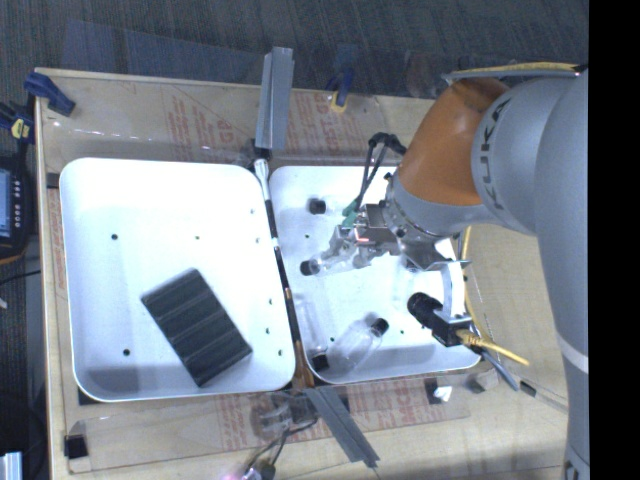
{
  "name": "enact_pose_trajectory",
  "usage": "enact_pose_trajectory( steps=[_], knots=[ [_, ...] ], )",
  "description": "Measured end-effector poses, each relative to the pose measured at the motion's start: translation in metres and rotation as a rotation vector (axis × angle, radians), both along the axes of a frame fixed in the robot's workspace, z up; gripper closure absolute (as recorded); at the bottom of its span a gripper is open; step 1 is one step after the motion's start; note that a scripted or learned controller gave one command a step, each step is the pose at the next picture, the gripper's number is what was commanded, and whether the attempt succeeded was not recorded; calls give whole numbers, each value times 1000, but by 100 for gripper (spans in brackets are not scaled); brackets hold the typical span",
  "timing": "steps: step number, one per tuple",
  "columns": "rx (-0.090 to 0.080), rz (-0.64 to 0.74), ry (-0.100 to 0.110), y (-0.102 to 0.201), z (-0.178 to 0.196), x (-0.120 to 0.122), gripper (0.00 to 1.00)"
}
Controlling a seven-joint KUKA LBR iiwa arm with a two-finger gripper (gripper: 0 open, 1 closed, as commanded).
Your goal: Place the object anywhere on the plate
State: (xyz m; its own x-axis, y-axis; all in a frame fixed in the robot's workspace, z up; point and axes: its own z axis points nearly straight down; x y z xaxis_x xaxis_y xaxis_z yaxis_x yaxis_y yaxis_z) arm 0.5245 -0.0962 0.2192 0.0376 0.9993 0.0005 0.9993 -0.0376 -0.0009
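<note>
While the gripper [345,240] hangs mid-frame over the right bin [300,193], its fingers' state I cannot tell; the dark ribbed plate [196,326] lies lower left, in the left bin [90,183].

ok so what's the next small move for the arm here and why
Probably carry the gripper leftward over the divider toward the dark ribbed plate in the left bin. It sits over the right bin, near what looks like a clear bottle, but a grasp can't be confirmed, so checking that comes first.
</note>
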Motion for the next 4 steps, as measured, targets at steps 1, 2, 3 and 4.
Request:
enact_pose_trajectory(
  steps=[1, 2, 3, 4],
  knots=[
    [-13, 41, -35, 65, -15, 81, 100],
    [-1, -66, 3, 123, -28, 132, 100],
    [-1, -939, 5, 175, -21, 131, 100],
    [0, -386, 1, 221, -129, 105, 100]
  ],
)
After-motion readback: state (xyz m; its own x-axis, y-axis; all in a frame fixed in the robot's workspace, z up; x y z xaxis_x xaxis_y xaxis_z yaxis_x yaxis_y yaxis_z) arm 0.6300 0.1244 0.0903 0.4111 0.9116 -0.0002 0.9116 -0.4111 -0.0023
